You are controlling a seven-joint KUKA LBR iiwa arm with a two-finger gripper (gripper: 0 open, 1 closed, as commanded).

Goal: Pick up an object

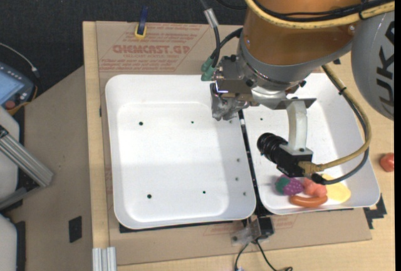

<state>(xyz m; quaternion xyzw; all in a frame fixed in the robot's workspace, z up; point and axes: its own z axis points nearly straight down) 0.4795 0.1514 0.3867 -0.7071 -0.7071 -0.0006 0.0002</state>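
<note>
I am hanging my claw low over the seam where the left bin and the right bin are meeting, toward their far end and just on the left bin's side. My own wrist is covering most of it, so I cannot tell how far it is standing open or whether it is gripping anything. The things to pick are lying well apart from it, bunched in the near corner of the right bin. A purple lump is touching a pink-orange piece, a curved orange sausage shape is lying just in front of them, and a flat yellow disc is sitting beside that. Both bins are resting on a cardboard sheet
</note>
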